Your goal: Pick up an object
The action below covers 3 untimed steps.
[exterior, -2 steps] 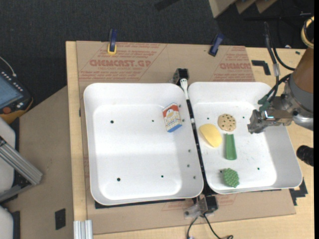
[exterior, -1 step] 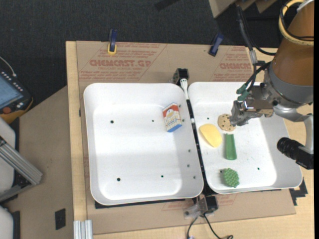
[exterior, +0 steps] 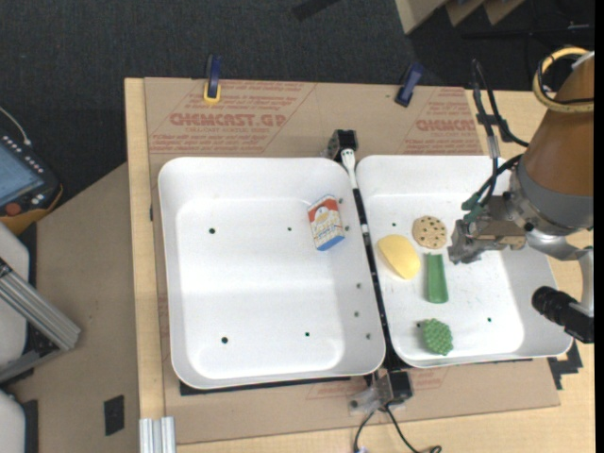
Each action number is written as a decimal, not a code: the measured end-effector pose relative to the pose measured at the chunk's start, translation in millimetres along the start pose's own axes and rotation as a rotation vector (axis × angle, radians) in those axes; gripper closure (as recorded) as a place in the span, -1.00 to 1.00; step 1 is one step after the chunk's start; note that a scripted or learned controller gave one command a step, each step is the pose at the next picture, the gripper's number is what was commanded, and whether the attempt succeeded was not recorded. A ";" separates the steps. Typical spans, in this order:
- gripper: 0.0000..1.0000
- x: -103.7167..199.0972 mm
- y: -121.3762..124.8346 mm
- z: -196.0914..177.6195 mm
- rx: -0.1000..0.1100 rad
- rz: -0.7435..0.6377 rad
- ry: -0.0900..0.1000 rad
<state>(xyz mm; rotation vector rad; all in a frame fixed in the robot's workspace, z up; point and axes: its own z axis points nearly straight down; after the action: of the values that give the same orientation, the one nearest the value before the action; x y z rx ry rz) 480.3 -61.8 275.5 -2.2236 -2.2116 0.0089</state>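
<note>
Green stick (exterior: 435, 278) lies in the right bin (exterior: 491, 333), long axis running near-to-far, just left of and below the gripper (exterior: 467, 243); whether its jaws are spread I cannot tell.

Two white bins (exterior: 189, 281): one carton (exterior: 326, 223), one cookie (exterior: 429, 231), one lemon (exterior: 399, 257), two green items (exterior: 435, 278).

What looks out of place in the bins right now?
One thing: the small carton sits alone in the left bin, tilted against the divider side. The cookie, lemon, green stick and green ball lie in the right bin.
</note>
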 end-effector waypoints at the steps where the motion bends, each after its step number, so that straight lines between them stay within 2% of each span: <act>1: 1.00 2.5 1.5 -14.4 -0.011 -0.005 -0.001; 2: 1.00 2.7 2.1 -24.4 -0.013 -0.006 -0.001; 3: 1.00 72.9 -1.1 -84.8 -0.016 -0.014 0.002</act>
<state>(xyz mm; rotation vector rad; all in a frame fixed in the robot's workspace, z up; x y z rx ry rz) 480.2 11.1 360.2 -2.2146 -2.2344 -0.0113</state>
